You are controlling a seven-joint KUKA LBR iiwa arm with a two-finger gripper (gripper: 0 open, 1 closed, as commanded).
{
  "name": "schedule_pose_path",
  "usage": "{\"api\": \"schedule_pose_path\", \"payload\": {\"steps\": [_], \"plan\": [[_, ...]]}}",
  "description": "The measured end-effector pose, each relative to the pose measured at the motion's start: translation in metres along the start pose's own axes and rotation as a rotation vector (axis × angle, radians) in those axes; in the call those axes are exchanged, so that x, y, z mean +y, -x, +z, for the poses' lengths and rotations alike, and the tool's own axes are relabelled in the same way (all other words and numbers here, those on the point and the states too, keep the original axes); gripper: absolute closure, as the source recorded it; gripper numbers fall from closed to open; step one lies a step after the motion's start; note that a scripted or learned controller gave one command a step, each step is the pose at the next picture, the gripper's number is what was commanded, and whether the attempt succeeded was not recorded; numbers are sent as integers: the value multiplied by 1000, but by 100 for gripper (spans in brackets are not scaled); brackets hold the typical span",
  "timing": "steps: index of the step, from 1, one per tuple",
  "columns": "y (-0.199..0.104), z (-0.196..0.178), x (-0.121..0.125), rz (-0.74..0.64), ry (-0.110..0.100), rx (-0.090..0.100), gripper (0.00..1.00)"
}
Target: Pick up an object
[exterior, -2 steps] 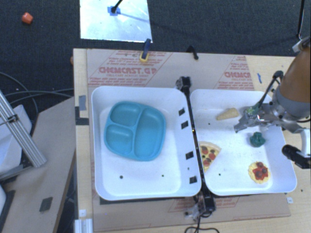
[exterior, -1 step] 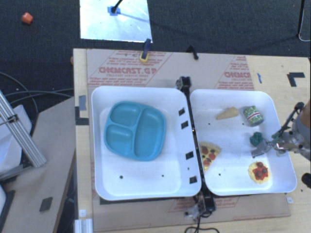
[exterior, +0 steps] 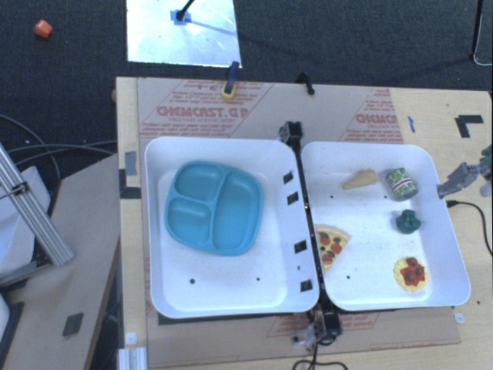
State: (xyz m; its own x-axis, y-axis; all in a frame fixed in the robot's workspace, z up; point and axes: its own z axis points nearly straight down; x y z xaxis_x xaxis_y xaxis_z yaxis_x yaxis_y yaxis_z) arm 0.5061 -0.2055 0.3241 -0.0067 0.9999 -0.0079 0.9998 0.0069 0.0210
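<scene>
Tool (exterior: 462, 177) cut off at right edge, finger state not discernible, just outside right bin (exterior: 451, 272), holding nothing visible, can (exterior: 401, 183), green toy (exterior: 408, 222), pizza slice (exterior: 330, 245), tart (exterior: 410, 274) inside, blue plate (exterior: 213, 207) in left bin (exterior: 166, 284).

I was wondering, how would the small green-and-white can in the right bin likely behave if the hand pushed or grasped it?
The can lies on its side, so a push would probably roll it. It looks rigid and likely light. Its curved wall may slip between fingers. The hand is near the right bin's edge.
</scene>
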Motion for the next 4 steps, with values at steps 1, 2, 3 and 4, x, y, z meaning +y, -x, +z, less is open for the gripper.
{"api": "schedule_pose_path", "payload": {"steps": [1,2,3,4], "plan": [[0,102,-10,6,-27,10,0],[-2,245,9,5,-22,8,0],[2,113,-20,7,-9,2,0],[-1,243,-24,7,-18,5,0]]}}
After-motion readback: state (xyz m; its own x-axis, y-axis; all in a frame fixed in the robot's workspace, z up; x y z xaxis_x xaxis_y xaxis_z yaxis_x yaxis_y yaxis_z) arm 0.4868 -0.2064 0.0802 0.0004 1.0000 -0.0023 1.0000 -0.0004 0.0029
